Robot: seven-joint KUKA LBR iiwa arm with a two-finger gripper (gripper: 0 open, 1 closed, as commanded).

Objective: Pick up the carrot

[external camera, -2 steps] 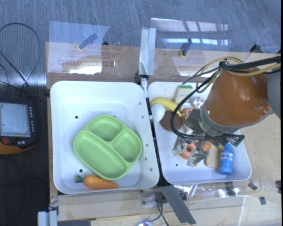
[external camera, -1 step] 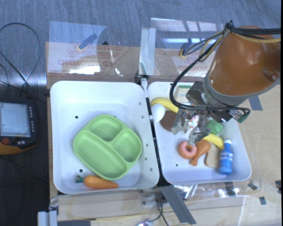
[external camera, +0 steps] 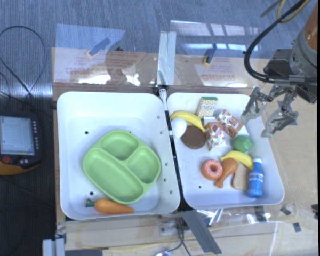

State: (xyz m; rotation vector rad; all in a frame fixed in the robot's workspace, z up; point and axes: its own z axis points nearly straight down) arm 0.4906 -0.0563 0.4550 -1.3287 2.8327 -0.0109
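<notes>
The orange carrot (external camera: 112,207) with a small green top lies on its side at the front edge of the left bin (external camera: 74,111), just below the green divided plate (external camera: 122,166). My gripper (external camera: 266,117) hangs over the right rim of the right bin (external camera: 274,193), far from the carrot. Its two fingers are spread apart, with nothing between them.
The right bin holds several toy foods: a banana (external camera: 188,118), a brown cookie (external camera: 193,137), a pink donut (external camera: 211,169), a drumstick (external camera: 226,171), a green round item (external camera: 242,142), a blue bottle (external camera: 255,178) and small cartons (external camera: 223,127). A teach pendant (external camera: 12,138) lies left of the bench.
</notes>
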